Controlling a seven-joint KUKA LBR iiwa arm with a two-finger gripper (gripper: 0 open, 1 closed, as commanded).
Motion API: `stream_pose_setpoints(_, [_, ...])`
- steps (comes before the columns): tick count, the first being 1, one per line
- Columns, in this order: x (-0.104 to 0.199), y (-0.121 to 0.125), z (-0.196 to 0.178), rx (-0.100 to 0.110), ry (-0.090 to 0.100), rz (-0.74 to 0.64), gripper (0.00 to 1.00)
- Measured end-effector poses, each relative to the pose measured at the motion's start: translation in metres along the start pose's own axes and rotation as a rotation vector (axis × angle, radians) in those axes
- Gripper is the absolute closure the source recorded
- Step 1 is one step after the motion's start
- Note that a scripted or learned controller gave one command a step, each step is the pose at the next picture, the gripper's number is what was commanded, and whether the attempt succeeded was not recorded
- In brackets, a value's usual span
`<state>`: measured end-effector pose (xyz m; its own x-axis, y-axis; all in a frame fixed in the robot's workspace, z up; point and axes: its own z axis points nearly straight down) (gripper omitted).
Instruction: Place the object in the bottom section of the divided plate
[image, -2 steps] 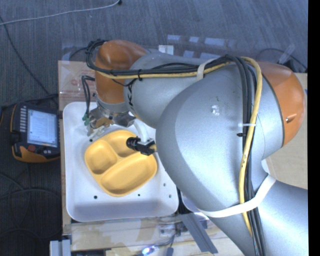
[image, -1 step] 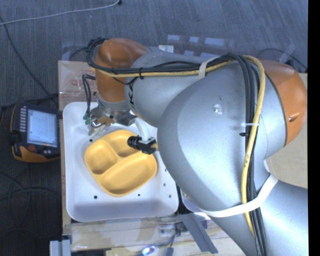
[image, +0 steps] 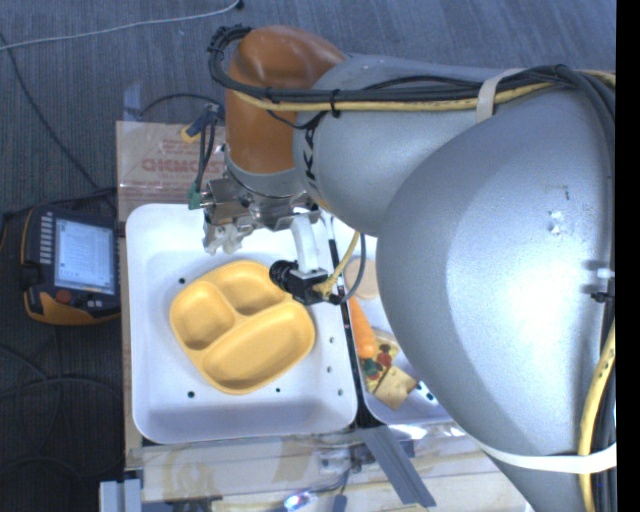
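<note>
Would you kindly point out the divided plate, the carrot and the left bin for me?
divided plate (image: 255, 350): camera view, floor of its large bottom section.
carrot (image: 362, 335): camera view, middle of its orange body.
left bin (image: 160, 400): camera view, bare white floor near its lower left corner.

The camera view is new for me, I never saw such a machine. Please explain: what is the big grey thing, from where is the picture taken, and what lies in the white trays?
The big grey shape is a robot arm with an orange band, reaching in from the right. One fixed camera looks down on the bench at a slant. The end effector hangs over the left white bin, just above a yellow divided plate with three sections. Whether it holds anything cannot be told. The right bin, mostly hidden by the arm, holds small objects, among them an orange carrot-like piece. A handheld control screen lies on the floor at left.
</note>
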<state>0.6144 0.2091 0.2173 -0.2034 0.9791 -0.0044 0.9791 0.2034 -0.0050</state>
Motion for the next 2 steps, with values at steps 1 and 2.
stream_pose_setpoints(1, [0.009, -0.058, -0.076, 0.0, -0.001, 0.455, 1.0])
stream_pose_setpoints(2, [0.0, -0.022, -0.105, 0.0, 0.0, 0.458, 1.0])
